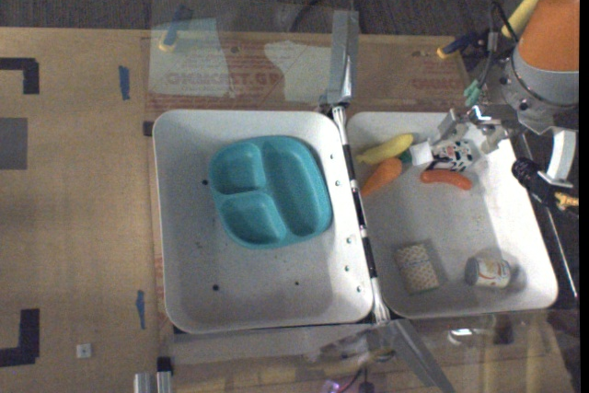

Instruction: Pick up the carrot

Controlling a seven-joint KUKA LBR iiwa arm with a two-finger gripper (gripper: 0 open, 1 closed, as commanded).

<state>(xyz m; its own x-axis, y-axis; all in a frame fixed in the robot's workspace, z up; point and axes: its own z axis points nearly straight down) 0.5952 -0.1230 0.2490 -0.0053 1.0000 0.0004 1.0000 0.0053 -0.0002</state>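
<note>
1. We see two shallow white bins side by side on a bench; the left bin (184, 290) holds a teal divided plate (271, 190).
2. The right bin (525, 281) holds the carrot (381, 176) near its upper left corner, just below a banana (386, 147).
3. It also holds a red sausage (446, 179), a small patterned card (418, 266) and a small can (489, 271).
4. The gripper (457, 143) hangs over the right bin's upper edge, apart from the carrot.

We see the claw (460, 141) over the right bin's (515, 290) far edge. Just left of it lie the banana (386, 147) and carrot (381, 176); farther left, the divided plate (271, 190) sits in the left bin (184, 271).
</note>
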